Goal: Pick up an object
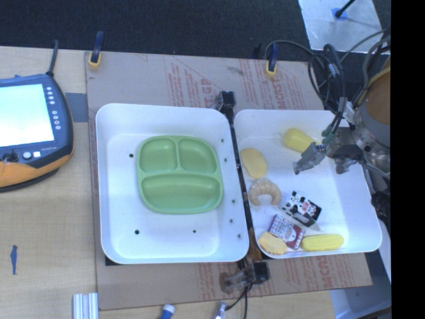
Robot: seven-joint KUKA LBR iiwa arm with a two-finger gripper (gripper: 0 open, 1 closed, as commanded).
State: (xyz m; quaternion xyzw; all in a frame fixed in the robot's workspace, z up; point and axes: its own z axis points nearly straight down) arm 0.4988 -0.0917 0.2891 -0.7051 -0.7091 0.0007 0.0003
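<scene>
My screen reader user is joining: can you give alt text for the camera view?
The gripper hangs open over the right bin, near a yellow block, a croissant and other small items. The left bin holds a green divided plate.

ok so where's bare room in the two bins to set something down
Left bin: bare floor all around the green divided plate, widest below it. Right bin: a bare patch mid-right, between the gripper and the yellow corn piece. Crowded along its left wall and bottom edge, where the croissant and packets sit.
</scene>
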